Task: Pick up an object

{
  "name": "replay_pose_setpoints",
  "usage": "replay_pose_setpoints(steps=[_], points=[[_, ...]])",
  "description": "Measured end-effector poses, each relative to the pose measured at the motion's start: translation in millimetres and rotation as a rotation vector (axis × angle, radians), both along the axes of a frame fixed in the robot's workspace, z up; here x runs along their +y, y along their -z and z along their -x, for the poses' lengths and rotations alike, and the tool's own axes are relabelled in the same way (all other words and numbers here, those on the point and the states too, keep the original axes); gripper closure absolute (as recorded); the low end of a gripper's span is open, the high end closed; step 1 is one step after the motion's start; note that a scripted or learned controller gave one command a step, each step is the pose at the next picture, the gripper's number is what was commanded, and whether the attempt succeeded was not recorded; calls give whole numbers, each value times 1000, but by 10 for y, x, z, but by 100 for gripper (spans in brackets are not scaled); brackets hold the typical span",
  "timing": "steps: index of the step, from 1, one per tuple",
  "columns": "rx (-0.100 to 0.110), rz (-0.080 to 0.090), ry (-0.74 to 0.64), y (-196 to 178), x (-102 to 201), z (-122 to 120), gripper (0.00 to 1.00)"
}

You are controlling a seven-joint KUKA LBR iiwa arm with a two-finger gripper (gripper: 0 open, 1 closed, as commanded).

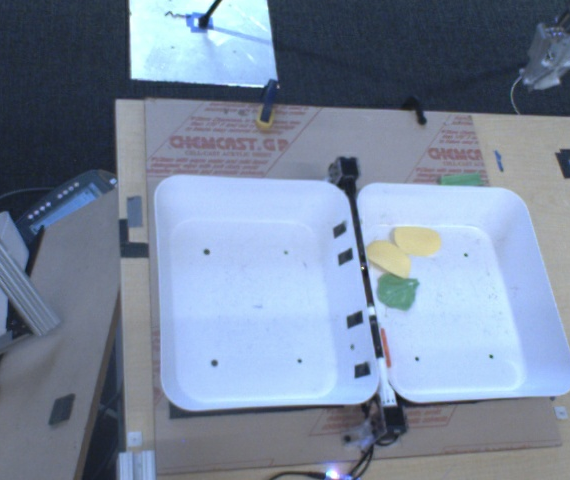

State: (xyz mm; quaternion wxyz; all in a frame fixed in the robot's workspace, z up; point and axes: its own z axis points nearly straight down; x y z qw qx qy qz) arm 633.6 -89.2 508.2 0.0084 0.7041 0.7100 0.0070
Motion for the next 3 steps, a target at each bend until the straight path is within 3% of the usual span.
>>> replay_pose_setpoints(steps=[1,2,3], points=[[17,-2,9,-295,-148,773,100],[22,0,16,56,-1018,1342,100],[27,-4,2,966,-624,1430,100]])
